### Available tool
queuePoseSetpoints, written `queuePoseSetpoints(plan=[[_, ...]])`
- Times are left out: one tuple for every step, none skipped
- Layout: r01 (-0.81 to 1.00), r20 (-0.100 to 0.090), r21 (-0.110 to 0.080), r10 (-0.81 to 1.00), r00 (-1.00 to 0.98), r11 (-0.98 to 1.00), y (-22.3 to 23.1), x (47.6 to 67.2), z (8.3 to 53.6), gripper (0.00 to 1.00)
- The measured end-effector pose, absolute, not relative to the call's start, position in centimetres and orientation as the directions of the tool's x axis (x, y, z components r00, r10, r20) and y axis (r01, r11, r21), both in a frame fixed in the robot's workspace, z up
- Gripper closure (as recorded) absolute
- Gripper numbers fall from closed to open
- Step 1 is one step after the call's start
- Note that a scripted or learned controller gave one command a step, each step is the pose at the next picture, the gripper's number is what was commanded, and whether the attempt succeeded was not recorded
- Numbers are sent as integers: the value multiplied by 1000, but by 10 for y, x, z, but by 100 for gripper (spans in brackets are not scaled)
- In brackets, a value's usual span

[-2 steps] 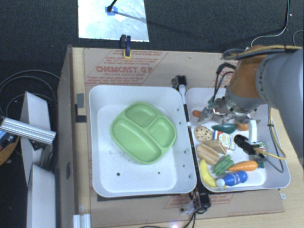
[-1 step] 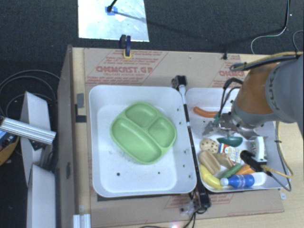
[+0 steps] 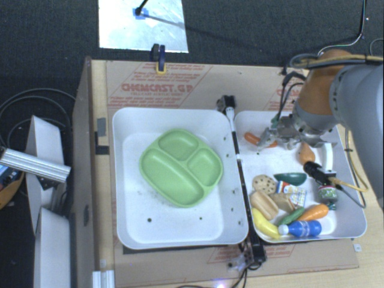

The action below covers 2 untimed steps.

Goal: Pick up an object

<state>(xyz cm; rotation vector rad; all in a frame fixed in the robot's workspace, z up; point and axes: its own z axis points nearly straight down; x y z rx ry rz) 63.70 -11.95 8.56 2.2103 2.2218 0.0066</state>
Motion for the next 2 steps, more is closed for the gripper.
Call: queuePoseSetpoints(plan=[[1000,-3,-23,1000,-8,8,-92,665,82,0],[1000,-3,8,1000,1,-1,-137,658,179,0]])
